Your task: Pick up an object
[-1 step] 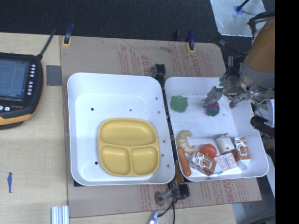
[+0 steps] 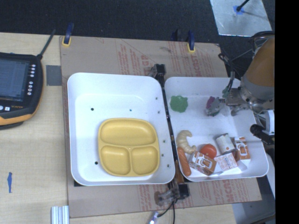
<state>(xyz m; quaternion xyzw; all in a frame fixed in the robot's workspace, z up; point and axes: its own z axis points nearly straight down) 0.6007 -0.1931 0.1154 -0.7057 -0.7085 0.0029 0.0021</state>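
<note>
We saw a pale wooden surface (image 2: 32, 162) under brown cardboard (image 2: 117, 55), with dark floor (image 2: 117, 6) beyond.

One fixed camera looks down slantwise on both white bins (image 2: 74, 125).

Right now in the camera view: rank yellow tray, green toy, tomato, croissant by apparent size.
1. yellow tray, by far the largest
2. croissant
3. green toy and tomato: look about alike, so I won't rank them.

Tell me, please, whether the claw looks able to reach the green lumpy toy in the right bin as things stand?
Probably yes. The green lumpy toy lies alone on bare floor of the right white bin, nothing on top, and the claw hovers just to its right, inside that bin.
</note>
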